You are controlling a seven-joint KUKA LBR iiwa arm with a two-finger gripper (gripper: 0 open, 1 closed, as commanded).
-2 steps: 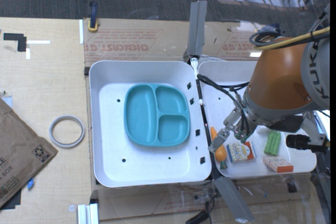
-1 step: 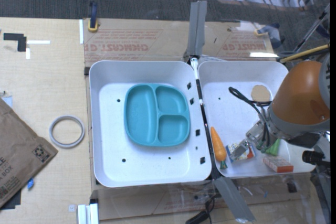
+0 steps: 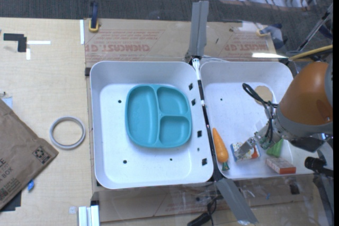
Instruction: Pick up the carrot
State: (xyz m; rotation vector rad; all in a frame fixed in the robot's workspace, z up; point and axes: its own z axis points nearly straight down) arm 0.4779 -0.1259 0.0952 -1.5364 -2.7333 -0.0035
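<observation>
Carrot (image 3: 220, 146) by the right bin's (image 3: 233, 74) left wall looks light, stiff, smooth, so grip mid-body across its width; gripper (image 3: 244, 150) fingers' state unclear.

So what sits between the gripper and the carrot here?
In the camera view, bare white floor of the right bin separates the carrot from the gripper, which sits just to its right. Nothing else lies between them.

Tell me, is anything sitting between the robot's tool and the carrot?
Nothing visible blocks it. The tool sits right of the carrot in the right bin, with bare white floor between them. Small packets lie around the tool.
</observation>
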